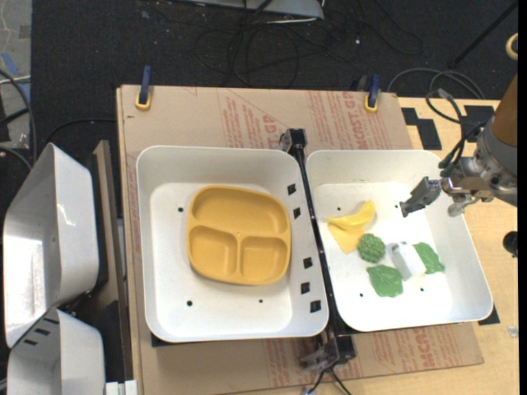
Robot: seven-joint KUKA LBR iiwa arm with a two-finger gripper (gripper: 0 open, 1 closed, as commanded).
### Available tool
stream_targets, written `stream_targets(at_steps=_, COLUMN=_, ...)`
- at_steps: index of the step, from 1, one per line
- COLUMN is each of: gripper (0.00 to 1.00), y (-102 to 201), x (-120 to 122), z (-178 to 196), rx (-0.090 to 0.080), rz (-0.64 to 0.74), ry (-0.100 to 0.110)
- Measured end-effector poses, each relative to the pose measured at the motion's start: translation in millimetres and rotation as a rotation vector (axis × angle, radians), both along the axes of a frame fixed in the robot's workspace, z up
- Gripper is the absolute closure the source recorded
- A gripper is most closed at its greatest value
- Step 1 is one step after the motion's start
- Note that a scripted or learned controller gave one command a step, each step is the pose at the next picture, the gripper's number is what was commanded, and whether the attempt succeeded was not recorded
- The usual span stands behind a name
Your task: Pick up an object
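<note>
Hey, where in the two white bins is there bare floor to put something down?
Right bin: bare floor along the near edge, and between the yellow piece and the far wall. Its middle is crowded: broccoli, grey block, green pieces. Left bin: just a bare margin around the yellow tray.

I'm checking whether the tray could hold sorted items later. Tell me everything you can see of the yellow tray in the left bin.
The yellow tray is a rounded-square dish that looks like matte moulded plastic, mustard yellow all over. Raised ridges divide it into three compartments: one wide section across the far side and two smaller ones side by side on the near side. It lies flat and right side up, turned slightly askew, near the middle of the left bin. It rests on the bin's floor.
</note>
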State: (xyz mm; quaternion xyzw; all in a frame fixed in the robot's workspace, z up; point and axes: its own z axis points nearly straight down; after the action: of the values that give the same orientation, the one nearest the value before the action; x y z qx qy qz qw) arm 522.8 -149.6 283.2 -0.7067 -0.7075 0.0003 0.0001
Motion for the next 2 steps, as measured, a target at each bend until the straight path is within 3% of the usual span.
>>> stream_targets(at_steps=2, gripper=0.00, y=5.1, x=-7.9, z=-107.9, rx=0.002, rz=-0.004, ry=0.007)
